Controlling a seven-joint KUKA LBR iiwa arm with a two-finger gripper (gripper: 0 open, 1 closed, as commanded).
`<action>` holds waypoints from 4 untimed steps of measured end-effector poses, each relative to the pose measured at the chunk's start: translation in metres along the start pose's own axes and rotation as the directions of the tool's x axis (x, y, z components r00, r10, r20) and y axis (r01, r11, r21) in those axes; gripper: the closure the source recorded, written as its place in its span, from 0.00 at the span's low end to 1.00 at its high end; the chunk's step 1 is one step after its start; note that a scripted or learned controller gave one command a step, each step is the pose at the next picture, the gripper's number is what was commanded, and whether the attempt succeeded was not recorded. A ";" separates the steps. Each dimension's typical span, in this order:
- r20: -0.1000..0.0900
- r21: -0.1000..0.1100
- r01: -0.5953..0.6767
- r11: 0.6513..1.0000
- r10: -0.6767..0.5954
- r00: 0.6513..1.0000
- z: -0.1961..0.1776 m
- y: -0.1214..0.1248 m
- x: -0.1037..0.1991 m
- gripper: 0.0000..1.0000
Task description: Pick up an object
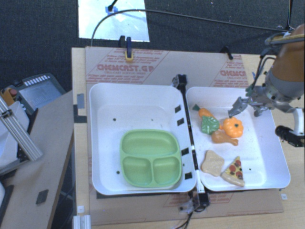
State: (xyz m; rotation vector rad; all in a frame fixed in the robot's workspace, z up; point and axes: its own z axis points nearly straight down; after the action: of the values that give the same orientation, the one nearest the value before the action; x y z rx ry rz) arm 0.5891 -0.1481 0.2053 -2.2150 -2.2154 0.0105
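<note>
The right bin (269, 149) holds several toy foods. An orange pumpkin (233, 127) sits beside a green leafy piece (209, 125), with a small carrot (205, 112) behind them and a brown drumstick (224, 138) in front. Nearer the front lie a bread slice (212, 163) and a pizza slice (233, 171). My gripper (248, 110) hangs over the bin's back right part, up and to the right of the pumpkin. It is open, with nothing between its fingers (236, 108).
The left bin (102, 128) holds a green divided plate (151, 157). A black divider with clips (185, 123) runs between the bins. A clamp (128, 49) stands at the board's back edge, and a grey table with gear (33, 109) lies at left.
</note>
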 end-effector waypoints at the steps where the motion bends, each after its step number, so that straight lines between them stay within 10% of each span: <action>1: 0.002 -0.012 0.003 1.000 -0.003 1.000 -0.007 0.003 0.000 0.00; 4: 0.002 -0.011 0.001 1.000 -0.001 1.000 0.122 -0.002 -0.009 0.00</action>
State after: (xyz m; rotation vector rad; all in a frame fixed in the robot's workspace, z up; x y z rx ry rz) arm 0.5860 -0.1566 0.0838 -2.2202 -2.2233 0.0003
